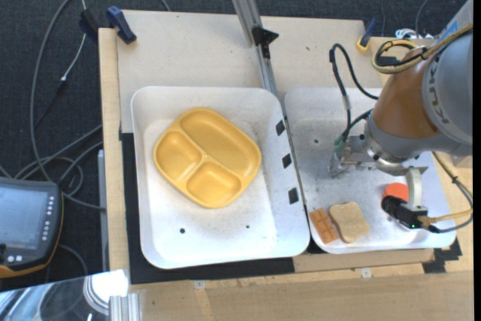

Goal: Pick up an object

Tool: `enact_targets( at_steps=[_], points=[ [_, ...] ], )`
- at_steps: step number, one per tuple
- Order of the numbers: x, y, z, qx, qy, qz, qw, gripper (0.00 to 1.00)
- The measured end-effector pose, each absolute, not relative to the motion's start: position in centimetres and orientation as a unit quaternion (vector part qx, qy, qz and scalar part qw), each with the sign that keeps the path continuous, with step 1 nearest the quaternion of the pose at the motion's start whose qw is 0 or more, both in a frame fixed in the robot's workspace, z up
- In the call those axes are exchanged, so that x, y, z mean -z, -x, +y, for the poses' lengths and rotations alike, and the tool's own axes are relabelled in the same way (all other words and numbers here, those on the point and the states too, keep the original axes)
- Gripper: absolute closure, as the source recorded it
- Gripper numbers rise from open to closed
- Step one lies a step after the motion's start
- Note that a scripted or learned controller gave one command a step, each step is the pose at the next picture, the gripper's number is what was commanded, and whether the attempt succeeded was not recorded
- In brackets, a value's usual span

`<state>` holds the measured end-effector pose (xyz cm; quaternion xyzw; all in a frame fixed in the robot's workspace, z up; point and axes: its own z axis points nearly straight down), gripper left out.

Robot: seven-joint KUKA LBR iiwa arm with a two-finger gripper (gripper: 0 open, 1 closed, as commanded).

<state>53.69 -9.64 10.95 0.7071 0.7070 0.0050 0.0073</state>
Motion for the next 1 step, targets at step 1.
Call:
enact_targets(
  at_steps=[1],
  points=[
    [-19.71,-55.92,-2.68,-0.0042,-0.704,0.710,0.002,1.00]
  ],
)
